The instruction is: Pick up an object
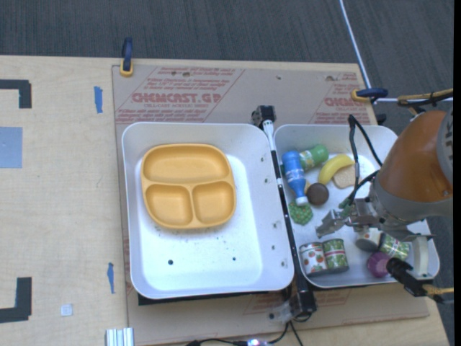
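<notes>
The right bin (374,137) holds several small items: a blue bottle (293,171), a green bottle (314,156), a banana (336,168), a brown ball (317,192), a leafy green piece (301,213) and two small cans (324,256). A purple item (377,264) and another green-labelled can (395,247) lie at the bin's front right, partly under the arm. My gripper (347,220) hangs low over the middle of this bin, right of the leafy piece and above the two cans. The wrist covers whatever lies directly beneath it.
The left bin (245,258) carries a yellow divided plate (189,185) in its back half. A black divider with clamps (265,115) runs between the bins. The grey arm with its orange band (425,164) covers the right bin's right side. Cables trail along the front edge.
</notes>
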Controlling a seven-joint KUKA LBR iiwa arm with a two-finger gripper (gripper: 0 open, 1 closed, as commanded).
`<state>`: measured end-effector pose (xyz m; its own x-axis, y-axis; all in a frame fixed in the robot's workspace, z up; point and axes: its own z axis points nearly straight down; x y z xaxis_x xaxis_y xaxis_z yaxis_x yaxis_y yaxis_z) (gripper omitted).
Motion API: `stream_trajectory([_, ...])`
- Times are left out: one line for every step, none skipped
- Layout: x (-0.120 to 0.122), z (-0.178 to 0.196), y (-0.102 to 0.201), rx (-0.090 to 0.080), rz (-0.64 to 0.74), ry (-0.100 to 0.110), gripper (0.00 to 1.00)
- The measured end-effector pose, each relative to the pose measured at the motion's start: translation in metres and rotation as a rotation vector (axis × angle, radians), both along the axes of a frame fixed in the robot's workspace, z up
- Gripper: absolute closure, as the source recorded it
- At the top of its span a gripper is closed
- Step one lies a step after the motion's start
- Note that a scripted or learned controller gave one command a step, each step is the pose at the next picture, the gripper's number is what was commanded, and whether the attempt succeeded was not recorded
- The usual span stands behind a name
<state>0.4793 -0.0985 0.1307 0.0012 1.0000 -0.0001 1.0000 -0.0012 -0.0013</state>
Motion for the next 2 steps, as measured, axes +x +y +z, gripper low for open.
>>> stream_trajectory([0.027, -0.044, 0.005, 0.001, 0.001, 0.000, 0.00])
stream_trajectory([0.029, -0.034, 0.005, -0.001, 0.001, -0.008, 1.00])
